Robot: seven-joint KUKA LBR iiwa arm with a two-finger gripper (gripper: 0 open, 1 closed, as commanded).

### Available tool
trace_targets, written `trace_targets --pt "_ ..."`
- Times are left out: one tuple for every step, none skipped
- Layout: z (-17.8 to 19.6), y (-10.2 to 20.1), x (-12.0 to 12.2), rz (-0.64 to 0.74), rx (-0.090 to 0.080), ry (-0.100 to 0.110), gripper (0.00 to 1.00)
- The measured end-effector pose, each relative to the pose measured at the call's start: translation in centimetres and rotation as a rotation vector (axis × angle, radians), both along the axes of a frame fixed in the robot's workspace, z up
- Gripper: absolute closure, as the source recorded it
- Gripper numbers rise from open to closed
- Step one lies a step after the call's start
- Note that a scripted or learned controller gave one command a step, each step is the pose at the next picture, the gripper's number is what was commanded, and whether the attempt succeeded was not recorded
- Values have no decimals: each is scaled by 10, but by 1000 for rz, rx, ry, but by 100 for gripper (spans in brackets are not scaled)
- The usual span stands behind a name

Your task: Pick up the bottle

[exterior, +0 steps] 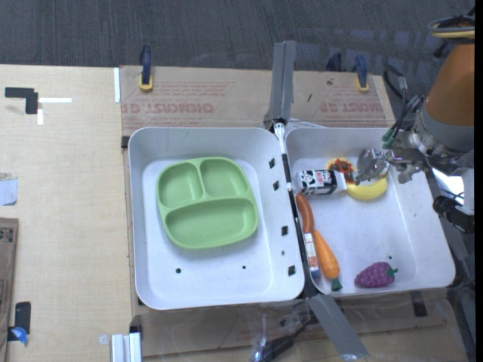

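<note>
1. Over at three o'clock, the arm (453, 89) reaches down from the right over the right bin (423, 232).
2. At nine o'clock of it sits the left bin (143, 202), holding a green divided plate (207, 202).
3. Near the right bin's left wall lies the bottle (320, 181), on its side, long axis running three to nine o'clock.
4. Just beside it at three o'clock rests a banana (368, 191).
5. Hovering over the banana, the gripper (371, 166) has the bottle at its nine o'clock, close by; I cannot tell how its jaws stand, and I see nothing held in them.
</note>
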State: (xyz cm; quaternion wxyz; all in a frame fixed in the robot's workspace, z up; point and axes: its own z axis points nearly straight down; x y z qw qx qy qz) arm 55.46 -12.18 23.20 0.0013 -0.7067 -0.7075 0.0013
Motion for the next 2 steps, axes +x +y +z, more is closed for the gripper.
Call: trace_targets --pt "-137 18 11 372 1 -2 0" --pt "-54 -1 28 267 0 -3 0"
